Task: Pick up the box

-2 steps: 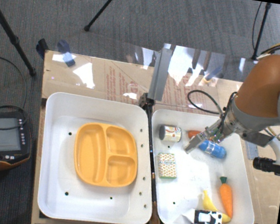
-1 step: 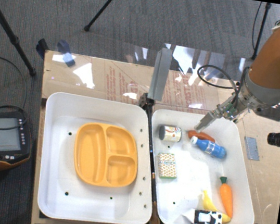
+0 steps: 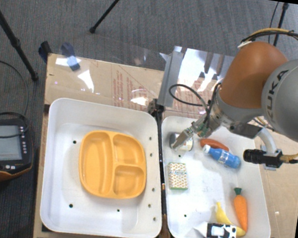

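Your box [image 3: 177, 176] lies flat on the floor of the right bin [image 3: 263, 204], close to that bin's left wall and about midway along it. It is a small rectangular carton, its broad top face pale cream-green with a fine printed pattern and a darker green edge. Its long axis runs roughly from the far side of the bin toward the near side, tipped only slightly, so 1 short end points up toward the pincer and the other down toward the near rim. Nothing touches it; bare white floor surrounds it.

The pincer [image 3: 182, 140] hangs above the far left corner of the right bin, just beyond the box's far end and apart from it. You cannot tell from this angle whether it is open or closed, and nothing is seen in its grip.

To the right of the pincer you have a blue and white bottle [image 3: 222, 156] with an orange-red item [image 3: 212, 144] just behind it. Further toward the near right corner lie a carrot [image 3: 241, 210], a banana [image 3: 225, 217] and a small black and white carton [image 3: 220, 231].

The left bin [image 3: 51, 184] holds 1 yellow divided plate [image 3: 112, 164] with 3 compartments. Both bins sit on the counter [image 3: 104, 80].
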Motion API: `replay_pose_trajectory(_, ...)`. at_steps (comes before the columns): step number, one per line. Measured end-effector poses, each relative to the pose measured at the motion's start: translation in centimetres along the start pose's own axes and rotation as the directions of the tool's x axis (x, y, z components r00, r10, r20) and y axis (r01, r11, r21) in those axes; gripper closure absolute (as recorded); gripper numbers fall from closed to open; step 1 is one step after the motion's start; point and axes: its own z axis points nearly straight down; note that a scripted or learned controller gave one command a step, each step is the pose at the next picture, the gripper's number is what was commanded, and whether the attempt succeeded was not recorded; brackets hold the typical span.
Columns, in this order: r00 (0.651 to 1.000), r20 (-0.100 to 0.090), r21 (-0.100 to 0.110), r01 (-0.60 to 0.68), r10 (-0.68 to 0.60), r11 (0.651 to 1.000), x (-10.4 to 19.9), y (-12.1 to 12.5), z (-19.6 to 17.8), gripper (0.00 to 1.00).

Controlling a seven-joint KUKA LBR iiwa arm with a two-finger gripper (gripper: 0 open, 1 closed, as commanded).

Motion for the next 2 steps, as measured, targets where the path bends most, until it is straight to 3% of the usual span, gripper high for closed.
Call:
replay_pose_trajectory(1, 1.000, 0.000, 0.000, 0.010, -0.010, 1.000, 1.4, -4.3, -0.1, 0.00)
replay_pose_trajectory(2, 0.999, 0.006, -0.009, 0.043, -0.043, 0.999, 0.0, -7.3, 9.2, 0.00)
